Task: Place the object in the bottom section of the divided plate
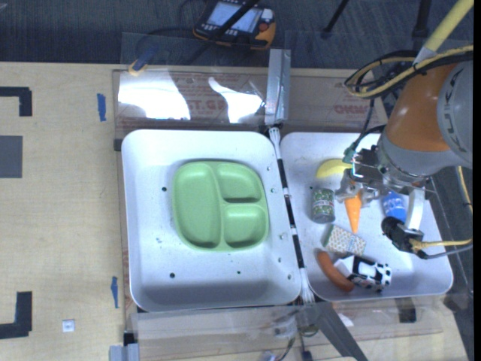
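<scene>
**Claw Low Over the Right Bin, Plate Bare**

Claw (359, 194) was seen low in the right bin (436, 277), under the grey wrist and orange band, directly above the carrot (353, 213). Whether it was wide, narrow or closed on anything could not be told, since the wrist hid it.

Nearest the camera, a black-and-white toy (370, 274) and a sausage (334, 270) were seen lying by the front wall of that bin. Just behind them a patterned packet (344, 241) was seen, then the carrot and a small can (322, 204), with a blue item (394, 204) beside the wrist. Farthest back a banana (331, 169) was seen, partly covered by the arm.

The carrot was judged to be the thing sought. The green plate (201, 201) was seen in the left bin (150, 156), well apart from it, with nothing in its sections.

For the step to be done well, the carrot should be gripped across its narrow width, clear of the can and packet, and lifted above the divider between the bins before being carried over.

Red lettering was seen on the cardboard behind the bins, too small and glared to be read. No label on the can could be made out.
</scene>
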